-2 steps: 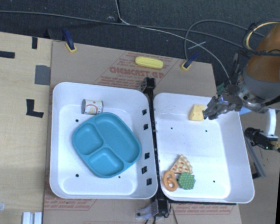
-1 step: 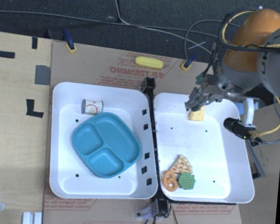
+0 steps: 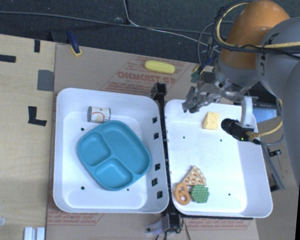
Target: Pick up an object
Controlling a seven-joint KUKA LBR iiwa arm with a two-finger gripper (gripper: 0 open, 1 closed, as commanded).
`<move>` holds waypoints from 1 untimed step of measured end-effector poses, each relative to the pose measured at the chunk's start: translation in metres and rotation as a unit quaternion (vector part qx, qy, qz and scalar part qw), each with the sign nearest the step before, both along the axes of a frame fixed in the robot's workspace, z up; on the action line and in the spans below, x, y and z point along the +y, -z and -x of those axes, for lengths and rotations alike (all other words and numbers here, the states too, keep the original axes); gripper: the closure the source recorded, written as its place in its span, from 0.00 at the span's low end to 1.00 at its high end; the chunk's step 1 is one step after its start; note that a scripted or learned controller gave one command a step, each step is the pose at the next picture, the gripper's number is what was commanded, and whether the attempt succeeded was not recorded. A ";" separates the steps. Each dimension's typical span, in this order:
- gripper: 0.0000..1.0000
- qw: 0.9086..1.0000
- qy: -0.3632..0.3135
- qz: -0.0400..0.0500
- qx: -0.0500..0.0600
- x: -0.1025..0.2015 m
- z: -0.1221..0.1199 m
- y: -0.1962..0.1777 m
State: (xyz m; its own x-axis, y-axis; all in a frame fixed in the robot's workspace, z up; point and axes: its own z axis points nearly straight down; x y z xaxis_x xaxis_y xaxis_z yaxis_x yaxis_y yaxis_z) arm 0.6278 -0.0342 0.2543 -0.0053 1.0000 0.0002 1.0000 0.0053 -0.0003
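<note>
Red print on cardboard (image 3: 138, 79) too blurred for reading. Cheese cube (image 3: 210, 120) pale yellow, near gripper (image 3: 192, 106). Finger state: cannot tell.

The tool (image 3: 192, 105) is seen poised over the right bin (image 3: 240, 173) at its eleven o'clock corner, the cheese wedge (image 3: 210, 120) just at three o'clock of it. A pretzel (image 3: 182, 194), pizza slice (image 3: 194, 176) and green piece (image 3: 200, 194) are clustered at six. The left bin (image 3: 64, 188) is occupied by a blue tray (image 3: 114, 154) and a small can (image 3: 99, 114).
</note>
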 end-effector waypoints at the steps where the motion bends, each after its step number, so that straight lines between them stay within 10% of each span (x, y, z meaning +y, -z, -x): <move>1: 1.00 1.000 -0.001 0.000 0.001 0.056 -0.004 0.003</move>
